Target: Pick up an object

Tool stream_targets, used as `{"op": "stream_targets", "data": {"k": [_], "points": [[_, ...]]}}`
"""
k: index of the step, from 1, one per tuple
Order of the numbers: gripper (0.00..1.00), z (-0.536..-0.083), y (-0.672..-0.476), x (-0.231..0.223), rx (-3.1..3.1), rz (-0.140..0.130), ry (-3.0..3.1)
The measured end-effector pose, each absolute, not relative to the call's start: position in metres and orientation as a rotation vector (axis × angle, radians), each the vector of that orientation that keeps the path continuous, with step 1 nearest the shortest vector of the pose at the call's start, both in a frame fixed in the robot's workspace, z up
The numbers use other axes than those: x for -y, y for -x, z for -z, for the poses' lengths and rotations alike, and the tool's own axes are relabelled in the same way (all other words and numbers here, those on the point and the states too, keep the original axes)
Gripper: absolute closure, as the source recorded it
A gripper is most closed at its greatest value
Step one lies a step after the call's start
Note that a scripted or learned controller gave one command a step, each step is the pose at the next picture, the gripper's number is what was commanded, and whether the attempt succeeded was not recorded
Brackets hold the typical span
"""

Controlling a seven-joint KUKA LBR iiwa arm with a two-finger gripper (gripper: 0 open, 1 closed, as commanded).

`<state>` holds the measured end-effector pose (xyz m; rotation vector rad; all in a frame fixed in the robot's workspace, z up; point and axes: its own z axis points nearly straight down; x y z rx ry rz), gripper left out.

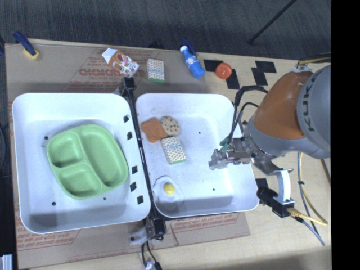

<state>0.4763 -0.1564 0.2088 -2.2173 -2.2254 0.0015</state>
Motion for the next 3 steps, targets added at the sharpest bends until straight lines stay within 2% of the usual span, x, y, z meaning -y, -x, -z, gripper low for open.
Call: {"op": "stream_targets", "data": {"k": [1,2,3], "points": [[1.00,-0.213,-0.477,0.140,2.228,-0.001,2.213],[1.00,-0.220,-0.476,0.159,2.226,-0.001,2.216],[1.00,-0.248,-0.477,0.141,2.228,0.001,2.215]]}}
